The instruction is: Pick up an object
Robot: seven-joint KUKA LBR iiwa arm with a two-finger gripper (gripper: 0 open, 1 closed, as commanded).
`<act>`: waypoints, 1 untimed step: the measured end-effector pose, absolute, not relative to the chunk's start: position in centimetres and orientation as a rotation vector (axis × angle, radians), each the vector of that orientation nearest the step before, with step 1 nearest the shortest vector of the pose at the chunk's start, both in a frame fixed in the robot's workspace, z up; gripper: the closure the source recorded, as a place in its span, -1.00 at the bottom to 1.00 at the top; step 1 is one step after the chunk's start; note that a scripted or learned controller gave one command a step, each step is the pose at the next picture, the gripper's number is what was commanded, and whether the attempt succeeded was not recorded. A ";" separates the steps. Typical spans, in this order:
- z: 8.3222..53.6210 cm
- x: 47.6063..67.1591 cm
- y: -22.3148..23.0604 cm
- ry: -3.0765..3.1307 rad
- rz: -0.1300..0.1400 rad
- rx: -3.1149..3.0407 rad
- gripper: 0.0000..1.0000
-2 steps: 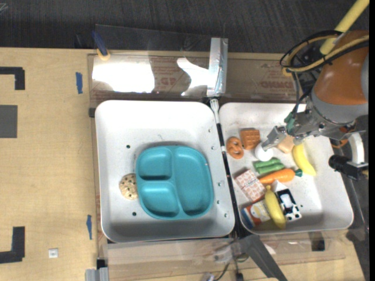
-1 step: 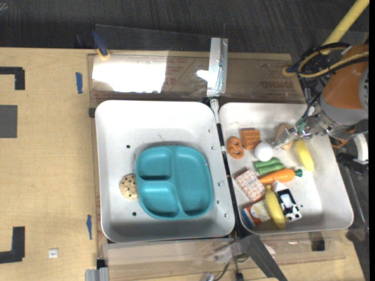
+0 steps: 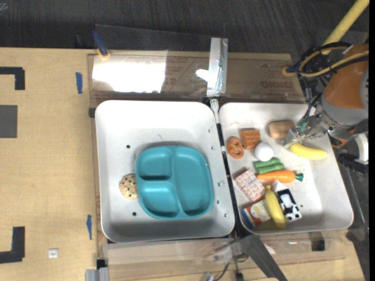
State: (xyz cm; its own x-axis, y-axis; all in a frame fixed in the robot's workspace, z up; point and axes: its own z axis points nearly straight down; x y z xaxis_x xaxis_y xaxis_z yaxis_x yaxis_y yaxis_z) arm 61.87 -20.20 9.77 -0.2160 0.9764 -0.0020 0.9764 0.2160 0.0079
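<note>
Nothing is picked yet: the gripper (image 3: pixel 297 134) hangs near the right bin's (image 3: pixel 334 215) far edge, beside the brown potato (image 3: pixel 280 129); its grip state I cannot tell.

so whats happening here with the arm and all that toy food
A grey arm with an orange band reaches in from the right over the right bin, which holds a jumble of toy food. Its hand is low at the bin's far side, between a brown potato-like piece and a yellow banana. No item is visibly between its fingers. The left bin holds a teal divided tray with a cookie beside it.
</note>
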 end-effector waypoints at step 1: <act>22.6 62.0 -12.5 2.551 0.017 1.804 1.00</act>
